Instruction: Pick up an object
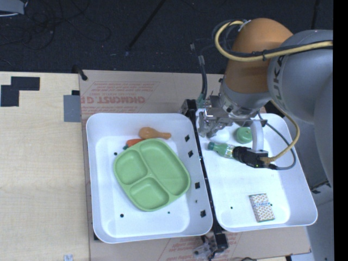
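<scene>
In the right bin, a small green bottle lies on its side near the upper left, a round green lid at its two o'clock; a patterned packet sits well apart at five o'clock; the tool hangs just above the bottle, at its eleven o'clock, its state impossible to tell; the left bin holds a green divided plate, an orange drumstick toy at its twelve o'clock.

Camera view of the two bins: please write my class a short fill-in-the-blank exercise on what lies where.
1. The green divided plate lies in the ____ bin.
2. The plate has ____ compartments.
3. The small patterned packet lies in the ____ bin.
4. The gripper hangs over the far end of the ____ bin.

Missing words: left; three; right; right
</scene>
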Available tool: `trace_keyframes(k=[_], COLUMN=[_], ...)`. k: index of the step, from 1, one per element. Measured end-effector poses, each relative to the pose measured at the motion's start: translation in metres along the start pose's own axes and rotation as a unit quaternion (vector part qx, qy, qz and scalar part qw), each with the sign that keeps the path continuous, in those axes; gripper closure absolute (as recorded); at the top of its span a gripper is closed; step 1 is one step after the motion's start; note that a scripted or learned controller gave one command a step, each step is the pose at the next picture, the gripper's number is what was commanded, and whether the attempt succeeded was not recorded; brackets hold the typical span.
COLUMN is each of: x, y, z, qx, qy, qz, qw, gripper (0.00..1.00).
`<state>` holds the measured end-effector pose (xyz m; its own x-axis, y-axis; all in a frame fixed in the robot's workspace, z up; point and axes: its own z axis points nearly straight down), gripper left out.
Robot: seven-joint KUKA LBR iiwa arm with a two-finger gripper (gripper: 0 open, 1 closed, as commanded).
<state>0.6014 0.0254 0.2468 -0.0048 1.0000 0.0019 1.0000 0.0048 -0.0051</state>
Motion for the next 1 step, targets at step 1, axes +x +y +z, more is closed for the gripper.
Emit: trace_keyframes(k=[1], x=[0.0436], y=[-0.0168], z=[0.0007], qx=[0.0], qy=[0.0], qz=[0.0], qw=[1.0], gripper=[1.0])
